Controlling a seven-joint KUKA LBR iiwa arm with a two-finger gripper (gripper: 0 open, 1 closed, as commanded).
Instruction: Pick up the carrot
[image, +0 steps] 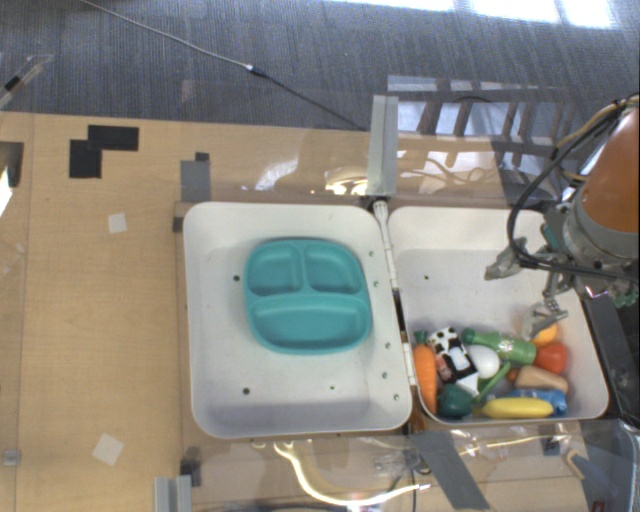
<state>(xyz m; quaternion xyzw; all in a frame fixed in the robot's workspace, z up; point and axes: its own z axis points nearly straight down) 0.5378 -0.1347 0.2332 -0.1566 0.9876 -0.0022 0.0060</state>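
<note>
So the carrot is lying at the near-left end of the toy food pile in the right bin, against the divider. Further back, the gripper hangs over the pile's right side, holding nothing, fingers apparently narrow. Still the approach step; it needs to shift left.

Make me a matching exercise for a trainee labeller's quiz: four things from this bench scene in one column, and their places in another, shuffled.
Things:
1. carrot
2. teal tray
3. banana
4. gripper

Places:
A. in the left bin
B. at the right bin's left wall, near the front
C. above the toy pile's right part
D. along the right bin's front edge

Pairs: 1-B, 2-A, 3-D, 4-C
</note>
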